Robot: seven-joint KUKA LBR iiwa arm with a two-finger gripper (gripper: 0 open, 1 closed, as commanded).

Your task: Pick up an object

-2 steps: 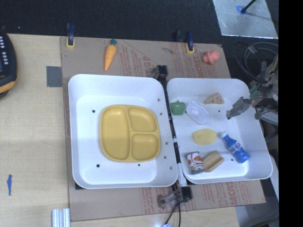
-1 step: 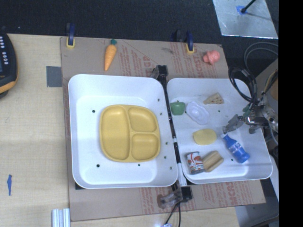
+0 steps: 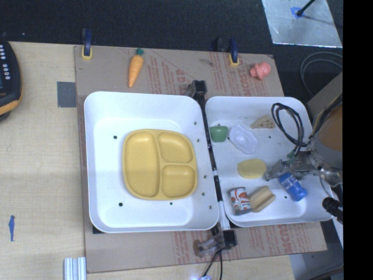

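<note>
The claw [image 3: 284, 171] hovers low in the right bin [image 3: 303, 214], apparently touching a blue object [image 3: 293, 188]; whether it grips is unclear.

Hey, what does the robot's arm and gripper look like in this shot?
At the right bin's right side, the gripper is grey metal, small and angular. A thin black cable loops above it. The arm behind shows an orange-brown surface at the frame edge.

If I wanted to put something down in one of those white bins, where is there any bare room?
The left bin has bare floor all around the yellow tray, widest along its left and bottom walls. The right bin is crowded: green piece, yellow pad, can, cable.
</note>
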